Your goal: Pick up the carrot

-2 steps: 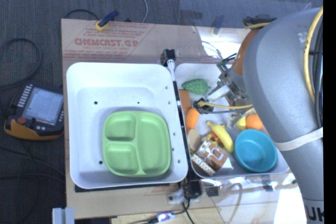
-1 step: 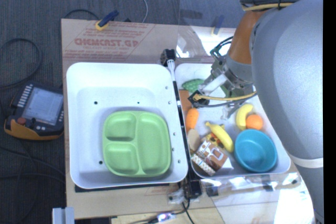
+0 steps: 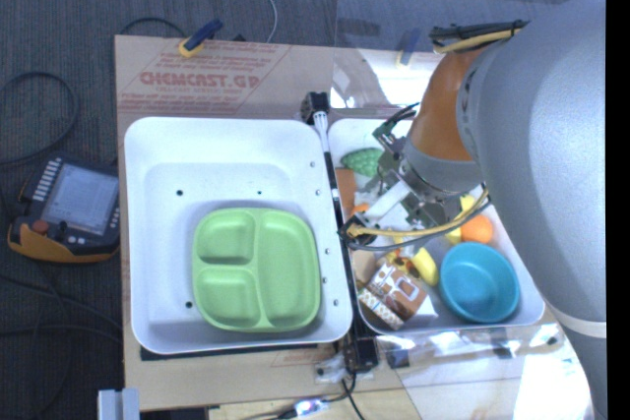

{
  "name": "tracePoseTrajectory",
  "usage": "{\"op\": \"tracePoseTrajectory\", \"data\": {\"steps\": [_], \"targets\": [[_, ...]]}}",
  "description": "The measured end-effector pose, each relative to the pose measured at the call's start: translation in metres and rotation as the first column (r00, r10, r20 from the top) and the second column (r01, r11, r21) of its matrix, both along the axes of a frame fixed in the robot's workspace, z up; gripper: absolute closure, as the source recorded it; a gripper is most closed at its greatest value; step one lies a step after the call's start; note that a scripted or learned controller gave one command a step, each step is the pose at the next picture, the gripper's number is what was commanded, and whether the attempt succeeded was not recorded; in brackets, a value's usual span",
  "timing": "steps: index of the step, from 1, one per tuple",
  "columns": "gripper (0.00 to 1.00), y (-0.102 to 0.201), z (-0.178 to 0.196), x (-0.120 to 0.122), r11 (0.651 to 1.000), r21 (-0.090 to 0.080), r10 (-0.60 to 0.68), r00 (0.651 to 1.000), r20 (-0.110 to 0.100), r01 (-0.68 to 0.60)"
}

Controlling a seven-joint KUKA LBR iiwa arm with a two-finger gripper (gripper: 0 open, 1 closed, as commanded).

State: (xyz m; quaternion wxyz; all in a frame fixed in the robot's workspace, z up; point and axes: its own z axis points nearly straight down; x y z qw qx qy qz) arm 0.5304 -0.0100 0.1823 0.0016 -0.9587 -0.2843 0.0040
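Reaching into the right white bin (image 3: 532, 305), I am hovering my two-finger gripper (image 3: 379, 202) just beside the slim orange carrot (image 3: 345, 190), lying lengthwise along the left wall; grip state I cannot tell.

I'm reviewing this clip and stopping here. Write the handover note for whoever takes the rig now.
Gripper: low in the right bin, fingers hidden by the wrist, so grip unknown.
Carrot: an orange piece by that bin's left wall, beside the gripper; not seen lifted.
Also there: blue bowl, snack packet. Green plate in the left bin.
Done: reach. Left: confirm grasp, lift.
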Motion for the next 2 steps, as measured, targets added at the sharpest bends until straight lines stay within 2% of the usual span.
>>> {"op": "tracePoseTrajectory", "data": {"steps": [1,2], "targets": [[0.0,-0.069,0.003,0.028,0.998,-0.005,0.059,0.998,0.002,-0.059],[0.0,0.026,0.0,-0.003,0.961,0.003,0.276,0.961,0.001,-0.276]]}}
